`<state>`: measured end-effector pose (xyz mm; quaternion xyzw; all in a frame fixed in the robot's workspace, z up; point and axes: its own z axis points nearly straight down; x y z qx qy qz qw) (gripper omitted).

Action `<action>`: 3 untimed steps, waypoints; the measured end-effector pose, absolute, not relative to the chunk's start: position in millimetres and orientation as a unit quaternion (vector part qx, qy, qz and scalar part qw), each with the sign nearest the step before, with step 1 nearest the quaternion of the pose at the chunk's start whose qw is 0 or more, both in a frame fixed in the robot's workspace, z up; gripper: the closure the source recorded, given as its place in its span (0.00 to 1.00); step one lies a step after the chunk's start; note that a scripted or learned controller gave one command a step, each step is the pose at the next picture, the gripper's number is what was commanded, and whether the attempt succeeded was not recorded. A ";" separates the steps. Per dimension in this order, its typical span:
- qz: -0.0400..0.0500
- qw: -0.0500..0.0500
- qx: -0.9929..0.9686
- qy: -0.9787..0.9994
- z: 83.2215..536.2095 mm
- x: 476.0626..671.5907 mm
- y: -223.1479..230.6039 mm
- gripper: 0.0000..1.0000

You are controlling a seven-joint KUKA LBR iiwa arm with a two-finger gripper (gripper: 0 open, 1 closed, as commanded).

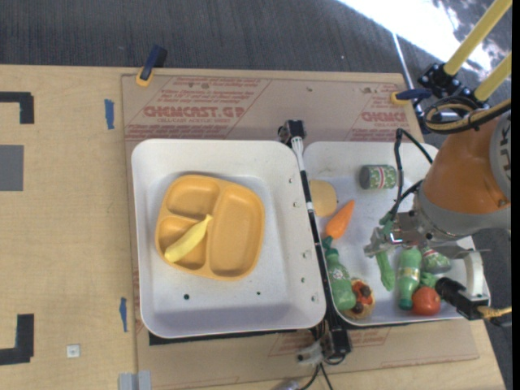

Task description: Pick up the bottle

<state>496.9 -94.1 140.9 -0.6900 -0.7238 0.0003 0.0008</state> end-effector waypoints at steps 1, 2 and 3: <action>0.000 0.001 -0.623 -0.782 94.0 479.2 -168.1 1.00; -0.001 0.000 -0.623 -0.782 103.8 480.0 -167.7 1.00; 0.000 0.000 -0.687 -0.727 184.5 479.6 -62.5 1.00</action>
